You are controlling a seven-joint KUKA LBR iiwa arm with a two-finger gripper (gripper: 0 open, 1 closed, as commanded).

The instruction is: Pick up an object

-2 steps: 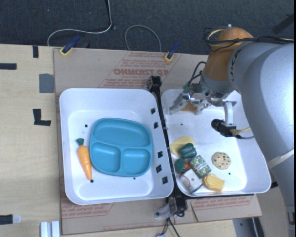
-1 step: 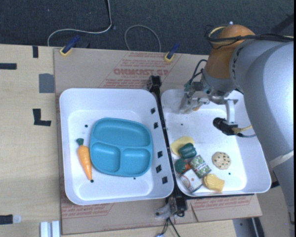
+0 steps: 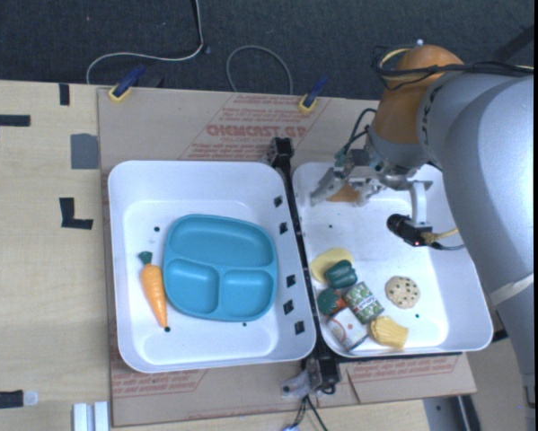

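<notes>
Gripper (image 3: 345,185): upper part of right bin (image 3: 462,317), fingers spread, low over a small tan object (image 3: 342,194).
Progress: nothing lifted; closing and raising remain.
Other candidates: lower right bin, cookie (image 3: 401,291) included.

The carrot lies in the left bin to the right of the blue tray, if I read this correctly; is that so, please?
Not quite. The camera view shows the carrot in the left bin, but it lies to the left of the blue tray, beside its edge.
</notes>
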